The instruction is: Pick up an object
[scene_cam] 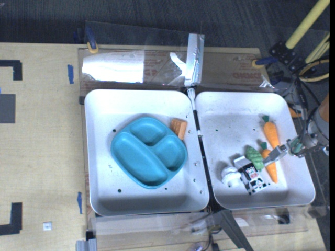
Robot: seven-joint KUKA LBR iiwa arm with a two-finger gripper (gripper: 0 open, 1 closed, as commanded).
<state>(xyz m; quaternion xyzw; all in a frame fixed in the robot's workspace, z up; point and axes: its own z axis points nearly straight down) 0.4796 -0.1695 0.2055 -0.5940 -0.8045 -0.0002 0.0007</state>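
Observation:
The right bin (225, 114) holds a small pile of objects. An orange toy carrot with a green top (271, 132) lies near the bin's right wall. A second orange carrot (271, 171) lies below it, beside a green toy (254, 153), a black-and-white patterned object (252, 178) and a small white object (229, 175). My gripper (273, 157) reaches in from the right and sits low over the pile, between the two carrots and just right of the green toy. Nothing is visibly held.
The left bin (99, 114) contains a blue divided plate (149, 151) with a small orange block (179, 127) at its upper right edge. A ridge separates the bins. Clear plastic sheeting and cardboard lie behind them, and cables and a yellow pole stand at the far right.

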